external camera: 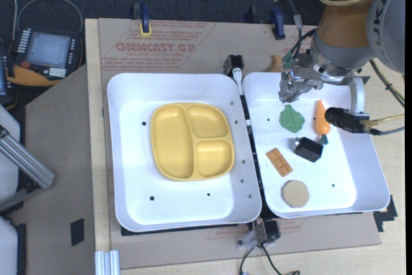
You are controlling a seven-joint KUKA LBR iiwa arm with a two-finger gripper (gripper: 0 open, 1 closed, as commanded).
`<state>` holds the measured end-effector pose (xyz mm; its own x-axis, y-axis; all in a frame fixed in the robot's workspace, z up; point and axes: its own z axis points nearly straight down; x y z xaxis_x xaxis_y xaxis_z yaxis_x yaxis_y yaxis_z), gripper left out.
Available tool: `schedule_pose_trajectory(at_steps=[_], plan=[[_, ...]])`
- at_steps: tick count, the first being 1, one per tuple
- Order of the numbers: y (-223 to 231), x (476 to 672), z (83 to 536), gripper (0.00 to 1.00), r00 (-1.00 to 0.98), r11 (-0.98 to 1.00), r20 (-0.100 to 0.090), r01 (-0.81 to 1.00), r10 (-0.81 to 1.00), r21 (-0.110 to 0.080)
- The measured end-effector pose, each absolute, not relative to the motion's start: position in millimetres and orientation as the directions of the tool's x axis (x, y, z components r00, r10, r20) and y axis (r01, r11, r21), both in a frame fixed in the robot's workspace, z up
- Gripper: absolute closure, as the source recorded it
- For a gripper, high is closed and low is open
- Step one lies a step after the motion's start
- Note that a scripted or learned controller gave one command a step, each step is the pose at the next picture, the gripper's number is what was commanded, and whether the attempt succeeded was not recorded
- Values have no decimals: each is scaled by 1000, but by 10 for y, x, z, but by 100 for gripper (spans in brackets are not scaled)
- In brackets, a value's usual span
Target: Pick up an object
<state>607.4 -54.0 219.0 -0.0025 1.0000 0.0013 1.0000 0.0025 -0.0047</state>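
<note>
My gripper [290, 92] hangs over the far part of the right bin [360, 170], just beyond a green leafy piece [291, 119] and close above it. Nothing can be seen held in it. To the right of the green piece lies a small orange carrot [320, 118]. Nearer the front sit a black block [308, 150], a brown rectangular wafer [279, 161] and a round tan disc [295, 193].
The left bin [129, 158] holds a yellow divided plate [192, 140]. A raised rim between the two bins [248, 132] runs front to back. The grey arm with its orange band [351, 6] reaches in from the upper right.
</note>
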Motion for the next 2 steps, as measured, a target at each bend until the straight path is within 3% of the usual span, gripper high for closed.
schedule_pose_trajectory(at_steps=[2], plan=[[340, 5556, 2098, 100, -4, 4, 2, 1000, 1000, -5]])
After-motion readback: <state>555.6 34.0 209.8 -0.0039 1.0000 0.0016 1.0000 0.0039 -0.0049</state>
